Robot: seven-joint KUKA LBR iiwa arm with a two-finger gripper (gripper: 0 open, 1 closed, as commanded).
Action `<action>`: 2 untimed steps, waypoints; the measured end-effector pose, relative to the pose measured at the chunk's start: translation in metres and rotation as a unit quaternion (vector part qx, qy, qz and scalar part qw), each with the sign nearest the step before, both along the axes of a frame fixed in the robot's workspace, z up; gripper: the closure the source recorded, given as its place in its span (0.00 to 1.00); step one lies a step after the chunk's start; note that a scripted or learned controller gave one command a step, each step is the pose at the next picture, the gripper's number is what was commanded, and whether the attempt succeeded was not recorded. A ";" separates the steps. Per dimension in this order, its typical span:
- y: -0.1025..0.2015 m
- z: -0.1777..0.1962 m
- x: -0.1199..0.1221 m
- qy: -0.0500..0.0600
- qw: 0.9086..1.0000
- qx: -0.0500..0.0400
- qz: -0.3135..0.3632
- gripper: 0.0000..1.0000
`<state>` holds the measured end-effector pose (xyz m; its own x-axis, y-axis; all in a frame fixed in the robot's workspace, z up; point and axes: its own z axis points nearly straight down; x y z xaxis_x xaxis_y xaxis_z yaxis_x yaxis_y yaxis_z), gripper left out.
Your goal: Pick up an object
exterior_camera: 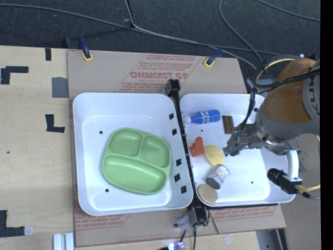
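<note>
You're looking at a light wooden bench (31,155) with black tape marks along the frame's left. On it lies a printed cardboard sheet (151,72), clamped at its top edge, carrying two shallow white bins: left bin (88,105), right bin (260,194).

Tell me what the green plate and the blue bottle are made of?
The green plate looks like plastic: one even matte colour, with soft moulded dividers making three sections. The blue bottle is probably plastic too, slightly glossy with a white cap end, though it is too small to be sure.
</note>
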<state>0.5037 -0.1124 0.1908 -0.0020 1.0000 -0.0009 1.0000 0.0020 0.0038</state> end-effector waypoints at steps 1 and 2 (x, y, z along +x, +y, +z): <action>0.000 0.019 0.001 0.001 1.000 0.000 0.000 1.00; 0.054 0.015 0.031 0.002 1.000 0.001 0.003 1.00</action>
